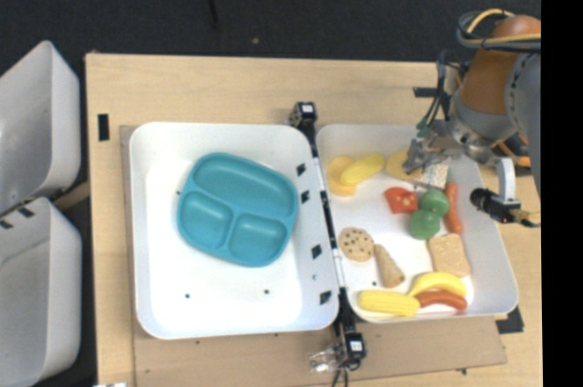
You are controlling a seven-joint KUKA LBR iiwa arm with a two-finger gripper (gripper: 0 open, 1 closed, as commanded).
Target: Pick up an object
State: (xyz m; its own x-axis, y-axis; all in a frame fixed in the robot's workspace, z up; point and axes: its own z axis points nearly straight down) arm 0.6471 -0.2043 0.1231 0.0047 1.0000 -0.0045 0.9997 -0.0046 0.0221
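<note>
The right white bin (492,280) holds several toy foods. A yellow squash-like piece (353,172) lies at its upper left. Beside one another in the middle sit a red piece (401,198), a green round piece (426,217) and an orange carrot (453,208). My gripper (426,161) hangs low over the bin's upper right part, just above the red and green pieces and next to a small yellow piece (397,163). The arm's grey wrist and orange band (487,80) rise behind it.
A chocolate-chip cookie (355,243), a tan cone (389,265), a toast slice (448,253), a corn cob (389,303) and a banana (437,283) fill the right bin's front. The left bin (155,285) holds a blue divided plate (239,208). Clips line the shared rim (319,221).
</note>
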